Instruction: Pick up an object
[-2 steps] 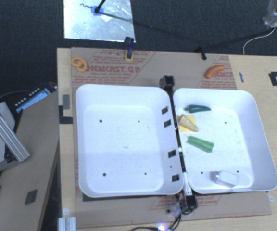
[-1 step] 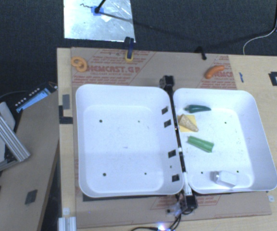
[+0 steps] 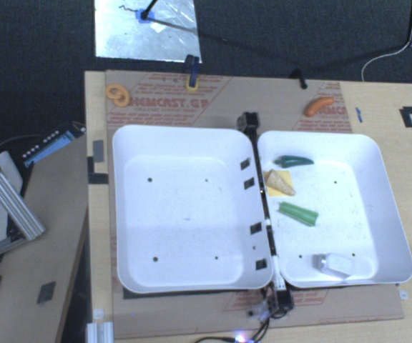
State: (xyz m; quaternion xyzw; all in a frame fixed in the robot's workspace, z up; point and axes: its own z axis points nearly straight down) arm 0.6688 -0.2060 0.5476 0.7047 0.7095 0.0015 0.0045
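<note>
Two white bins are sitting side by side on the bench [image 3: 156, 91], touching along a black clipped seam. Four objects are lying in the right bin [image 3: 378, 191]: a dark green pepper [image 3: 293, 161] near its back wall, a tan wedge [image 3: 280, 182] resting on a yellow piece just below it close to the seam, a bright green block [image 3: 298, 214] lying tilted near the middle, and a pale white item [image 3: 332, 264] sitting by the front wall, well apart from the rest. The left bin [image 3: 184, 206] is showing its bare floor. An orange ring [image 3: 118, 94] and an orange sausage [image 3: 318, 106] are lying on the bench behind the bins. How the gripper is standing cannot be told from this view.
</note>
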